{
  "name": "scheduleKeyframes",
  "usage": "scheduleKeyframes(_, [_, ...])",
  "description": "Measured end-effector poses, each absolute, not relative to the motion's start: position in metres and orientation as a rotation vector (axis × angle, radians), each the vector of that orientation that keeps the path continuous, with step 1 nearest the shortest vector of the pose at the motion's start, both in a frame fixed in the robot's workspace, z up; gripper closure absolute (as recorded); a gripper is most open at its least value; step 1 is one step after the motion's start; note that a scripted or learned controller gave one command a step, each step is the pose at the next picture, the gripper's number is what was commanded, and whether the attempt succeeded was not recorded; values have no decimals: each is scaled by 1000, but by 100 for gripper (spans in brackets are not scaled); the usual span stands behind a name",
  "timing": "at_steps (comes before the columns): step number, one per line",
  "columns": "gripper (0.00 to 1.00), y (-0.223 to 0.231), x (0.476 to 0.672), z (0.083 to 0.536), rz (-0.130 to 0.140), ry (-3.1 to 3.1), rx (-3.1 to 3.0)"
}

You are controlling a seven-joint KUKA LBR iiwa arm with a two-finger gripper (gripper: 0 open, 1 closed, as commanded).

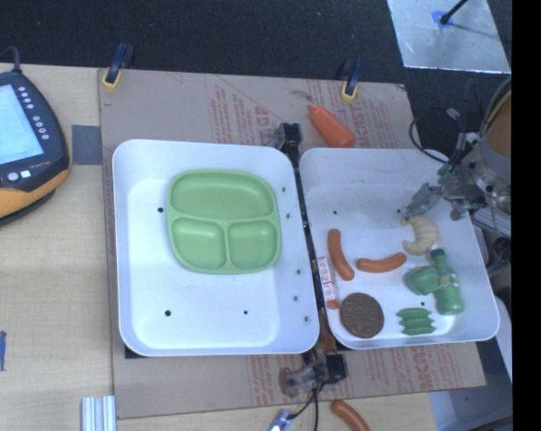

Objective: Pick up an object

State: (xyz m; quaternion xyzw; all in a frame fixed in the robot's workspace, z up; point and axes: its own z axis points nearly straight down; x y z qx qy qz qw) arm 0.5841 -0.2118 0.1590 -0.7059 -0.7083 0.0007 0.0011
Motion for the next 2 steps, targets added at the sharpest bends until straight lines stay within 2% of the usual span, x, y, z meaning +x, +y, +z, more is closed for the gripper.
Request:
scheduleKeyframes(1, [0,-129,651,91,4,-2225,-2212])
scheduleKeyframes(2, [0,-94,656,92,6,-2226,-2212])
